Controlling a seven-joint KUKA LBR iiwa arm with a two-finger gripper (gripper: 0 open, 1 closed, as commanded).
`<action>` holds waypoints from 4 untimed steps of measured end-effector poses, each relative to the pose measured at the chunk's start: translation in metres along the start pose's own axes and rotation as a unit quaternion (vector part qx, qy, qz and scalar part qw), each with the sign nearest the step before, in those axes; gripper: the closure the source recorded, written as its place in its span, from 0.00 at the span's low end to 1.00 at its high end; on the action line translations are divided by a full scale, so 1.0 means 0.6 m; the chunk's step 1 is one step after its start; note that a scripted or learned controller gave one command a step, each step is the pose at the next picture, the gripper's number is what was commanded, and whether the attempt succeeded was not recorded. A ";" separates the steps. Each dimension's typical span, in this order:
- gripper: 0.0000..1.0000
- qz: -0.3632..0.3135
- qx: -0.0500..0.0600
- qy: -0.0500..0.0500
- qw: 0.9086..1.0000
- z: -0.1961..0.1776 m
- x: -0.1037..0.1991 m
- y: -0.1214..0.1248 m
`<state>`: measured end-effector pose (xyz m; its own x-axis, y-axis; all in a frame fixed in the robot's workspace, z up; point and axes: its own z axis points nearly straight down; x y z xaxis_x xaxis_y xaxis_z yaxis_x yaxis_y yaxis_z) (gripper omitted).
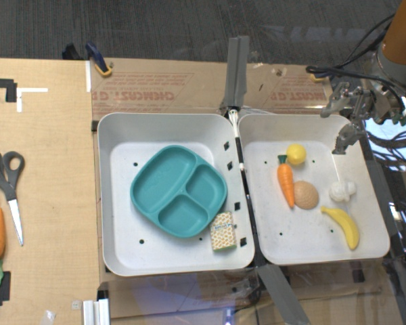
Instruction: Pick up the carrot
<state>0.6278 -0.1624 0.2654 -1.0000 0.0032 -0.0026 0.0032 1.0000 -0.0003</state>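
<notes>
Nothing sits in the tool, hovering well right of the carrot; its opening I cannot tell.

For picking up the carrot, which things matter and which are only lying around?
For the job:
carrot
gripper
right bin

Lying about:
lemon
banana
brown egg
white piece
teal plate
scissors
</notes>
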 end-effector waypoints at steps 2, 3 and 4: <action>0.00 -0.090 0.000 -0.001 0.996 0.287 0.030 0.108; 1.00 -0.091 0.000 -0.003 0.996 0.269 0.026 0.110; 1.00 -0.048 -0.001 0.001 0.999 0.289 0.127 0.062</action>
<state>0.5524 -0.1250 0.0920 -0.9957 -0.0924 -0.0013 -0.0924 0.9957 0.0005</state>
